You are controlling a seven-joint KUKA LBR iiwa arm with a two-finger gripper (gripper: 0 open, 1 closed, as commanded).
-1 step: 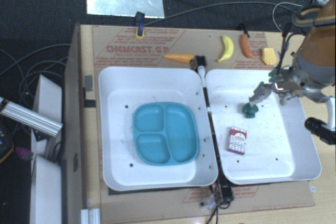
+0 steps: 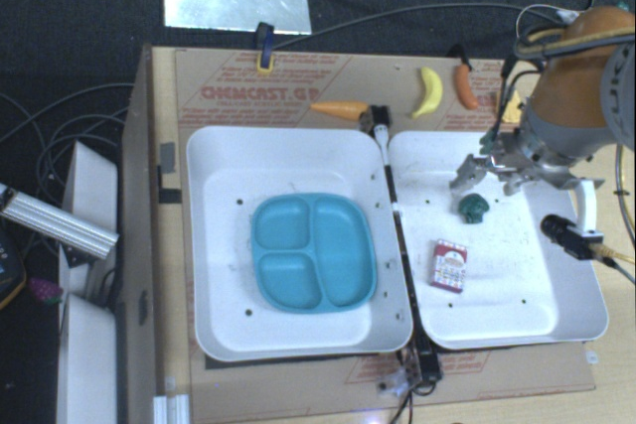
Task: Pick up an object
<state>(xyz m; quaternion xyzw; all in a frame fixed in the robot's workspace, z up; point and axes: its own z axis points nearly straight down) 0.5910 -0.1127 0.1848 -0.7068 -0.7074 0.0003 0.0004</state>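
Note:
A small dark green lump [image 2: 473, 207] lies in the upper middle of the right bin [image 2: 576, 313]. Nearer the front of that bin is a little red and white box [image 2: 449, 265]. My gripper [image 2: 488, 180] hangs over the back of the right bin, just above and behind the green lump, and it stands open. Nothing is between its fingers [image 2: 465, 176], and the lump rests on the bin floor close to their tips.
The left bin [image 2: 214, 213] holds a blue divided plate [image 2: 313, 248]. On the cardboard behind the bins lie a carrot [image 2: 338, 110], a banana [image 2: 429, 92] and an orange-red sausage-shaped piece [image 2: 465, 86]. A black divider [image 2: 393, 204] runs between the bins.

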